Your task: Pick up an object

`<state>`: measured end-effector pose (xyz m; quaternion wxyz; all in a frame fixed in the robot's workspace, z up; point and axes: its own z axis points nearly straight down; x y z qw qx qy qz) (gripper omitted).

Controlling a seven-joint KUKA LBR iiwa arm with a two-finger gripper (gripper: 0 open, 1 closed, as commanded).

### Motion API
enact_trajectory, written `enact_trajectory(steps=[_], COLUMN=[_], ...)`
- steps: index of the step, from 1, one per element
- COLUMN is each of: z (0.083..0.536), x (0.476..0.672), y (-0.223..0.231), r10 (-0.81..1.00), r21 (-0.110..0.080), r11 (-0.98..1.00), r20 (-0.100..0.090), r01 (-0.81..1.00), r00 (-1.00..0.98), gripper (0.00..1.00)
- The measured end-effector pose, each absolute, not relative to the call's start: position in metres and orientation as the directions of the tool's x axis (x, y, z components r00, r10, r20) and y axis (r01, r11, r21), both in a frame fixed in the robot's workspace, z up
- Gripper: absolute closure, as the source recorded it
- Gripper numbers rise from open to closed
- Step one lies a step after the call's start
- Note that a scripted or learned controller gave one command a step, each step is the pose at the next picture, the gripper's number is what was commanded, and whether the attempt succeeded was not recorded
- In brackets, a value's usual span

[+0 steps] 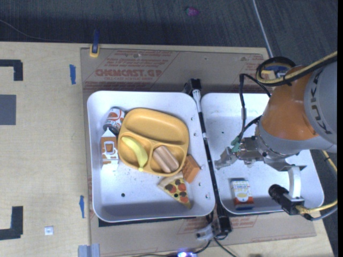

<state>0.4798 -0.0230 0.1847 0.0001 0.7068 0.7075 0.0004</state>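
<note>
My gripper (226, 158) hangs over the left part of the right bin (220, 108), on a grey arm with an orange band that comes in from the right. A small white and orange box (241, 191) lies on the bin floor just below and right of the gripper, apart from it. In the left bin (99, 159) a yellow divided plate (155, 123) holds a toy banana (136, 151) and a toy sausage (166, 159). A pizza slice (177, 188) and an orange bread piece (191, 168) lie beside the plate.
A can (113, 120) and a small orange and white carton (109, 149) sit at the left bin's left side. A black divider bar (202, 138) runs between the bins. Cables loop around the arm at the right.
</note>
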Motion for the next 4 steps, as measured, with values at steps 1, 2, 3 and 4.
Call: enact_trajectory(steps=[1,2,3,4], z=[0.1847,0.1847,0.1847,0.1846], x=[0.4798,0.4798,0.4798,0.4798], y=[-0.023,-0.023,-0.023,-0.023], r10=[1.0,1.0,1.0,1.0], r21=[0.001,0.001,0.001,0.001], r11=[0.001,0.001,0.001,0.001], r20=[0.0,0.0,0.0,0.0], r01=[1.0,1.0,1.0,1.0], r00=[-0.001,-0.001,-0.001,-0.001], gripper=[0.0,0.0,0.0,0.0])
